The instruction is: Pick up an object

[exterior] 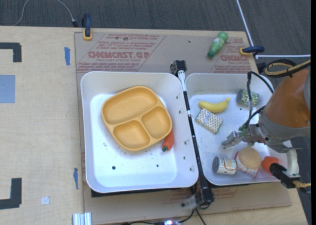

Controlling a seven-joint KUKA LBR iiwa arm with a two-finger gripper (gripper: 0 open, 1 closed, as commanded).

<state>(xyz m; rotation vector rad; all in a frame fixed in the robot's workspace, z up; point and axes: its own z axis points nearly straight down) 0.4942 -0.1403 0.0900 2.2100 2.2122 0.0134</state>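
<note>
Gripper [236,139] hangs low in the right bin [224,81], reaching in from the right on the grey arm [291,105] with its orange band; whether it is apart or together cannot be told from this angle, and nothing is seen held in it.

By size, the tabletop [39,120] carries both white bins. The left bin [133,179] holds a yellow divided plate [137,117] with a small orange carrot [168,142] touching its lower right edge. The right bin holds the likely targets: a round bun [248,159] and a small can [225,165] lying on its side, both just below the gripper, a patterned packet [209,120] and a yellow banana [214,105] a little above and to its left, and a greenish item [245,97] near the far wall. A green bottle [217,44] lies outside the bins on the cardboard.

The bun and can touch each other, so a descent between them could probably nudge both aside or trap neither. The can, lying on its side, may roll away. The near wall of the bin crowds that pair too.
</note>
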